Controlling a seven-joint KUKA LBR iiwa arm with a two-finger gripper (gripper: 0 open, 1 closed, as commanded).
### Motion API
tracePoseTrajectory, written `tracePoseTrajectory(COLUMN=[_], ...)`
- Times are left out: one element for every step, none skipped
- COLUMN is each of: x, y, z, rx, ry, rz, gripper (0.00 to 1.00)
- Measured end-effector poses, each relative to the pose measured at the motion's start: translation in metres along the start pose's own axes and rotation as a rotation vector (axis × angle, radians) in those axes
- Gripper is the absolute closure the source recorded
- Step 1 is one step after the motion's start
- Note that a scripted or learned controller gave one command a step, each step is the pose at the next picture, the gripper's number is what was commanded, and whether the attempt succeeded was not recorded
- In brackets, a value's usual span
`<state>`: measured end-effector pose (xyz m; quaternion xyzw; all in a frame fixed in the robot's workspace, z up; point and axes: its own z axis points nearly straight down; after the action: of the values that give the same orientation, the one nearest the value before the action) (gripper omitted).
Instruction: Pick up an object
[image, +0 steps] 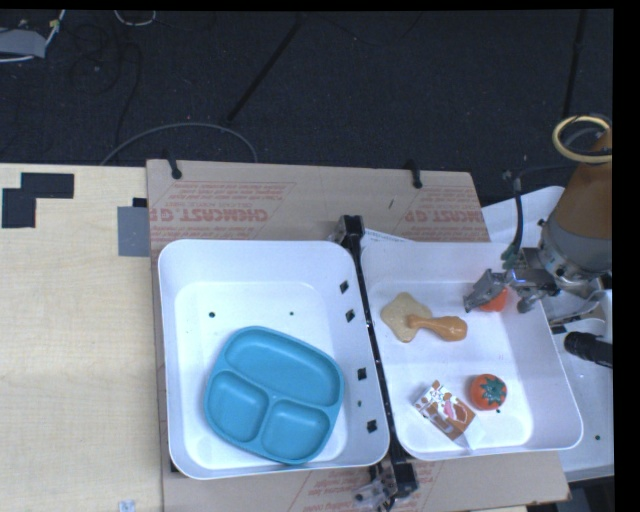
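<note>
My gripper (503, 293) is at the upper right of the right bin (560, 400), reaching in from the right. A small red-orange object (497, 300) sits between its grey fingers (482, 292), and the gripper is shut on it. Left of it, a tan wooden piece with an orange handle (422, 320) lies on the bin floor. A red tomato toy with a green top (488, 391) and a small printed packet (444, 408) lie near the bin's front.
The left bin (190, 300) holds a blue sectioned plate (272, 394). A black divider (362, 330) runs between the bins. Cardboard (300, 205) lies under them at the back. The arm's grey body and orange band (585, 200) stand over the right bin's right edge.
</note>
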<state>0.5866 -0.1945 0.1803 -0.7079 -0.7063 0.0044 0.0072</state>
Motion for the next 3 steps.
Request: tracePoseTrajectory(x=[0.000, 0.008, 0.011], y=[0.003, 0.000, 0.006], z=[-0.008, 0.050, 0.086], rx=[-0.013, -0.011, -0.025], ry=[-0.003, -0.002, 0.001], rz=[-0.002, -0.003, -0.003], gripper=[0.00, 0.00, 0.00])
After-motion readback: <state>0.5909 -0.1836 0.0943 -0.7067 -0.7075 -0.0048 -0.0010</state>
